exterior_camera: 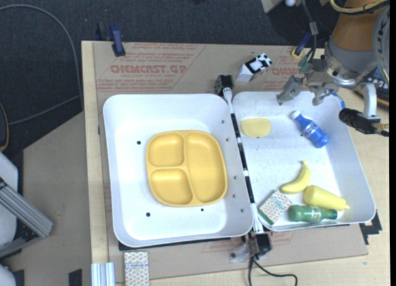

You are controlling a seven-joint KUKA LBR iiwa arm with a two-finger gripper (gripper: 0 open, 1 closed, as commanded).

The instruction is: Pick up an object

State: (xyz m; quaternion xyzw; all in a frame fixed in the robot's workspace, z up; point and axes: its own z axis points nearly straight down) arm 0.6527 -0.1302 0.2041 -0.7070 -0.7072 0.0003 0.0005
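The arm's two-finger metal gripper [304,91] was hanging over the back edge of the right shallow white plastic bin [352,155], fingers spread wide with nothing between them. So no pick yet, as far as I could judge.

Candidates were all in that right bin: a small blue plastic bottle [310,129] lying on its side just in front of the gripper, a flat pale yellow disc [255,127] near the divider, and a cluster at the front corner made of a yellow toy banana [297,179], a yellow cone-shaped piece [325,198], a green bottle [311,214] on its side and a little patterned packet [274,206]. The left white bin [124,173] held just a yellow three-compartment plate [185,168], sitting flat in the middle.

What I'd worry about: the blue bottle was the nearest target, but it's round and lying down, so if the fingers closed across the wrong axis it would probably roll or squirt out. The disc looked too flat to get fingers under. The front cluster was packed close, with the green bottle touching or nearly touching the cone and the packet, so a grab there could nudge neighbours or pinch two things at once.

Both bins sat on a cardboard sheet [161,62] with red printing, on a light bench, dark carpet [49,6] behind, and a cable [43,25] looping on the floor at left.
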